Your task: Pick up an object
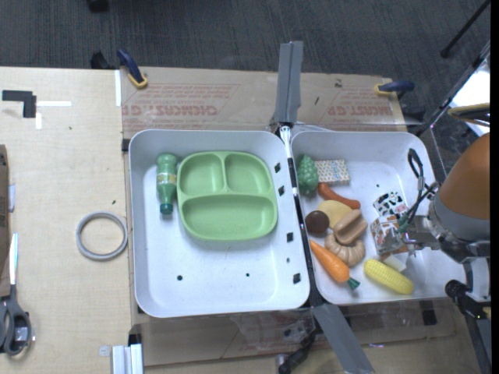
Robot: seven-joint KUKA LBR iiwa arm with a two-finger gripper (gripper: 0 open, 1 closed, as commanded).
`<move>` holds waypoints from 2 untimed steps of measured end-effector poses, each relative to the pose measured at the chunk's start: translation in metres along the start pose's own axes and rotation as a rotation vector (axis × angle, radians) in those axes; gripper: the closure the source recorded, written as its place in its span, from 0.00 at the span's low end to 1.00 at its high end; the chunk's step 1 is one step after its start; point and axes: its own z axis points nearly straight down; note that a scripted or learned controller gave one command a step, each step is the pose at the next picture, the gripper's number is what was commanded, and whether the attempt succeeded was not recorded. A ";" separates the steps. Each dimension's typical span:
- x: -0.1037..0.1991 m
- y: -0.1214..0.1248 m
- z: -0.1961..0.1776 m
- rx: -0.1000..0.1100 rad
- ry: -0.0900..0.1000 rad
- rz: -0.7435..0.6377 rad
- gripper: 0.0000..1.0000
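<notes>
On the counter (62, 209), at the far left, a pair of scissors (14, 318) lies near the edge, with a grey tape ring (102, 234) beside the left bin (148, 271). In that bin a green bottle (166, 182) lies along the left wall, its long axis running near to far with the cap toward the near side, just beside a green divided plate (228, 195) with three compartments. Past the shared wall, the right bin (366, 142) holds a cluster of toy food: a green bumpy vegetable (306, 174) against the divider, a small patterned card (332, 170) next to it, a brown round piece (316, 222), a hot dog in a bun (348, 231), and an orange carrot (331, 262) whose long axis slants from far-left to near-right, green tip toward the near side. A yellow corn cob (388, 276) lies near the front wall, long axis running left to right and tilted slightly toward the near side at its right end. Just behind it sits a black-and-white patterned packet (387, 220). The gripper (408, 238) sits at the packet's right edge, touching or very close to it; how far it is opened cannot be told, nor whether it holds anything. The arm's orange band (472, 181) shows at the right.
</notes>
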 end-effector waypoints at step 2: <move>0.074 0.043 -0.025 -0.018 -0.003 -0.134 1.00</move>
